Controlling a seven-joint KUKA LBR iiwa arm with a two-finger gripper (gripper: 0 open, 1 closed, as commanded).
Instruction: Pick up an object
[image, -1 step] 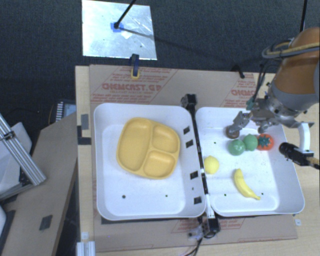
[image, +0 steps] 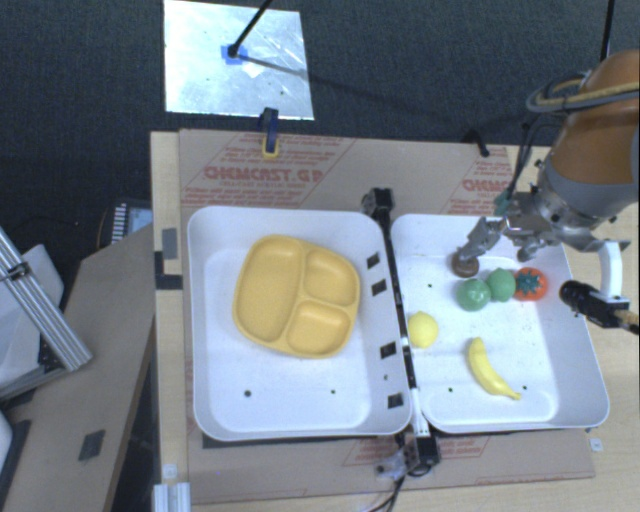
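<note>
Your tabletop (image: 170, 330) is light brown wood with cardboard laid on it, and dark carpet lies behind. Two white bins sit side by side on it.

Your pincer (image: 487, 240) hangs over the back of the right bin (image: 560, 400). You can see the grey arm (image: 600, 140) come in from the right and bend down to it. I cannot tell how far the pincer is open, and nothing shows between its tips.

A small brown round thing (image: 465, 266) lies just beside the pincer. Near it sit two green balls (image: 487, 290) and a red tomato (image: 531, 283). Closer to the front lie a yellow lemon (image: 423, 329) and a banana (image: 490, 370).

The left bin (image: 210, 400) holds a yellow plate (image: 296, 295) with three parts.
</note>
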